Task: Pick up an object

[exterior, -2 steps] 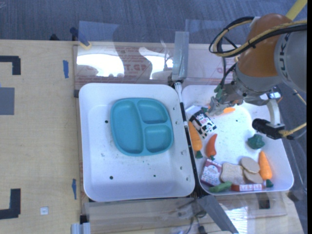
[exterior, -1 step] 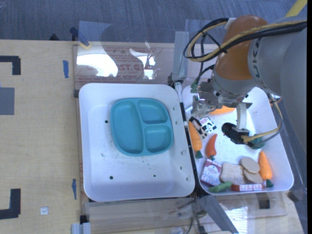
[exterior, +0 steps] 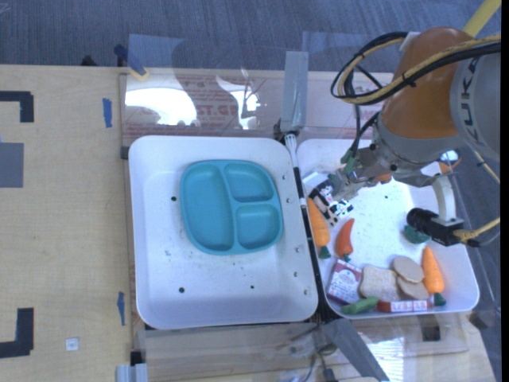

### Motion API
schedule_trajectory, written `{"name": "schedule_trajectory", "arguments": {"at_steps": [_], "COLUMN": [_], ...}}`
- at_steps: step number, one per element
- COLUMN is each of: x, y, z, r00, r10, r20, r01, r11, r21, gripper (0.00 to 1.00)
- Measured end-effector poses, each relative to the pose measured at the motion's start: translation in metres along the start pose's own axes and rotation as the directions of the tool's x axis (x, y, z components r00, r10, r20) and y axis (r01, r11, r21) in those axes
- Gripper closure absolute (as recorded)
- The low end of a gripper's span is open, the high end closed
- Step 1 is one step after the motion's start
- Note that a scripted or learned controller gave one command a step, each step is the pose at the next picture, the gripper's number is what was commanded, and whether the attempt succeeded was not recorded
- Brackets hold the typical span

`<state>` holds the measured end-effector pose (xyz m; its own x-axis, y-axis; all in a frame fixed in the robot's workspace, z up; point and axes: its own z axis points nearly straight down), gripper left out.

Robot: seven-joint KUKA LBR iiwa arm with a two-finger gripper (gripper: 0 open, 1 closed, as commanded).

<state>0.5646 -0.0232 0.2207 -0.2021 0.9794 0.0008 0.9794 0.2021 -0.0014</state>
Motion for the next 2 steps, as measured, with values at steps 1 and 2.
{"name": "schedule_trajectory", "arguments": {"at_steps": [1, 2], "x": [-0.037, -0.037], "y": [-0.010, 0.075], "z": [0.039, 0.037], "r00": [0.998, 0.958], "r10": [-0.060, 0.288], "r20": [-0.001, 0.000], "r01": [0.060, -0.288], "r11": [0.998, 0.958], "r21": [0.005, -0.002], "gripper": [1.00, 1.00]}}
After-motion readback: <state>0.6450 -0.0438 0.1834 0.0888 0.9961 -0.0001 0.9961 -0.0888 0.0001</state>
